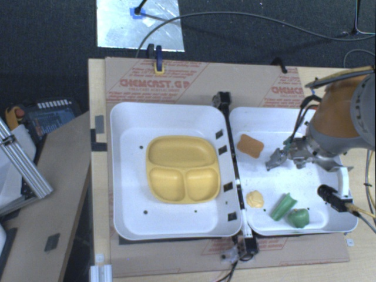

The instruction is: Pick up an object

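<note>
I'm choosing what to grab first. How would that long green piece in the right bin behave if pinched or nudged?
The long green piece looks like a rounded plastic toy vegetable, so probably stiff and light. Its smooth, rounded sides suggest it may roll or slip when nudged. It lies tilted close beside the green lump, so a push could shove both. The pincer sits well above it in the camera view.
</note>
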Controlling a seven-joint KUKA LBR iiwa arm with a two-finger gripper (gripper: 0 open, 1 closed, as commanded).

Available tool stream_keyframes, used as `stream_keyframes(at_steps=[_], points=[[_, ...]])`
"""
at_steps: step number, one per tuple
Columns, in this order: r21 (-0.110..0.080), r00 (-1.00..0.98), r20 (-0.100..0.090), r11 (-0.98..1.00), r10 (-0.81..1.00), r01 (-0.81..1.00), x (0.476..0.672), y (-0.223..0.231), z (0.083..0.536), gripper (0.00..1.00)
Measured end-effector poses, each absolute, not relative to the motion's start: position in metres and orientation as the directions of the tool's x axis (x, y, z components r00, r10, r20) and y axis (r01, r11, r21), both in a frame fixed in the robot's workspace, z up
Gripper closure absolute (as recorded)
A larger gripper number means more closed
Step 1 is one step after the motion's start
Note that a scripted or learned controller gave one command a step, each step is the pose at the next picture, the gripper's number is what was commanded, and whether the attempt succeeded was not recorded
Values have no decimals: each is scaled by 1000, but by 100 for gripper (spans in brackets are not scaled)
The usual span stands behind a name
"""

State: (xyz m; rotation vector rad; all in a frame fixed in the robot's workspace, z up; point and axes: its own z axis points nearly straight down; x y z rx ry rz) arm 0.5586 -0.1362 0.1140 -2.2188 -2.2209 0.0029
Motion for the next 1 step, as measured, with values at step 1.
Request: stream_keyframes(at_steps=[1], points=[[-1, -1, 1, 1, 1000, 1000, 559, -136, 83, 0]])
